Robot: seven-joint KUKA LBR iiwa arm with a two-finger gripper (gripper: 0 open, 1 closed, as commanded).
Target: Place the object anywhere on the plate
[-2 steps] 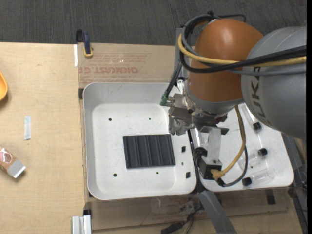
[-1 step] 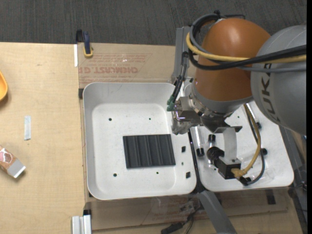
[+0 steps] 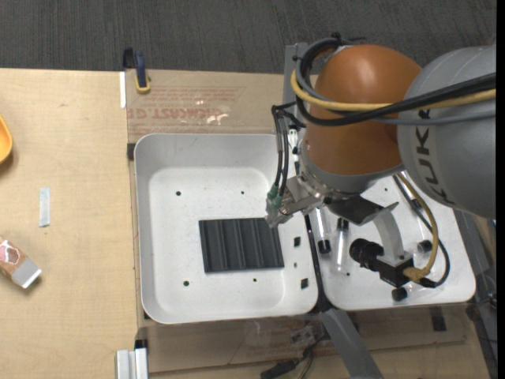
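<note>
Pale wooden bench top (image 3: 71,306), seen from above at a slant, with a strip of dark floor along the upper edge of the frame. A cardboard sheet (image 3: 189,109) with red print lies at upper centre, and a blue clamp (image 3: 138,69) sits at its upper left corner.

Two shallow white bins stand side by side at centre and right. The left bin (image 3: 158,212) holds the plate (image 3: 241,245) — a dark, ribbed rectangle lying flat on the bin floor, lower right of the bin's middle and near the wall shared with the right bin (image 3: 450,290). Small dark marks dot the white floor around it.

The arm (image 3: 450,125) enters from the right of the frame; its orange band (image 3: 355,109) hangs over the shared wall and covers much of the right bin. The gripper (image 3: 331,239) sits below the band, just right of the shared wall and beside the plate's upper right corner, but not over the plate. Whether the gripper is open or closed cannot be told, and what it may hold is hidden beneath the wrist. Which item is the object to be placed cannot be told either.

On the bare bench at the left of the frame, well apart from both bins: an orange object (image 3: 4,142) cut by the frame edge, a small grey strip (image 3: 44,208), and a red-and-white wrapped item (image 3: 17,264).
</note>
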